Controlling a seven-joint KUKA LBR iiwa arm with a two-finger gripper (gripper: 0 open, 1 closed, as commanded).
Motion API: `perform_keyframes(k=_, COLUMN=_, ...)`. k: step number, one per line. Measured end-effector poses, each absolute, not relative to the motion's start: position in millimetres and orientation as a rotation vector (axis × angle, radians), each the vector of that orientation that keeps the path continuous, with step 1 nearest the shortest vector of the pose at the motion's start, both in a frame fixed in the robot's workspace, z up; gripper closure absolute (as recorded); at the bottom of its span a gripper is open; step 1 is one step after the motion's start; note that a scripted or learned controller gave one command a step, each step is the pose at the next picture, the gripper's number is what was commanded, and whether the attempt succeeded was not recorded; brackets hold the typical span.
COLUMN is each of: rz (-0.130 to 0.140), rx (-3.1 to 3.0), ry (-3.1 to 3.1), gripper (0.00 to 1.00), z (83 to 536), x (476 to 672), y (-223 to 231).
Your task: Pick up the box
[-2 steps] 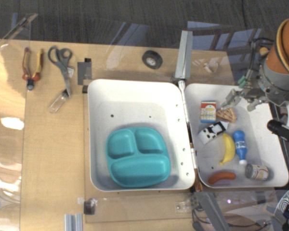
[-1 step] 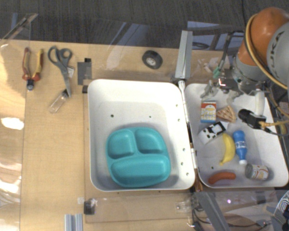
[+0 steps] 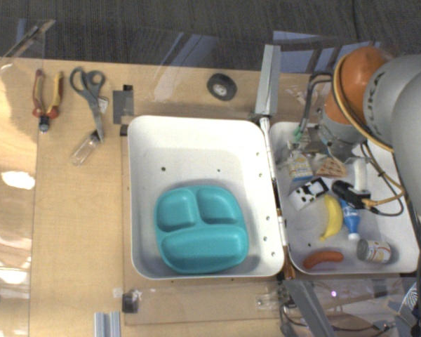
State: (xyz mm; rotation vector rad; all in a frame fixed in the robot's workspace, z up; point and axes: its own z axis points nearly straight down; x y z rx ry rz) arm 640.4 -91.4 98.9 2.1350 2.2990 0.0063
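Box point(image 3: 310, 191): black-and-white, right bin point(image 3: 407, 255), beside banana point(image 3: 330, 218), crowded by packets; tool point(image 3: 316, 140) low at bin's far end, grip state cannot be told; best approached squarely, clearing neighbours.

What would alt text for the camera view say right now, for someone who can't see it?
The grey arm reaches into the right bin over a clutter of small items: a box, banana, sausage and can. The left bin holds a teal divided tray. Scissors and pliers lie on the bench.
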Motion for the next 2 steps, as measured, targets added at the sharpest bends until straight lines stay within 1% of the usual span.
perform_keyframes(k=1, rz=0.012, rx=2.129, ry=2.300, gripper=1.00, z=111, x=642.2, y=-90)
perform_keyframes(k=2, rz=0.008, rx=1.969, ry=2.440, gripper=1.00, z=223, x=642.8, y=-65)
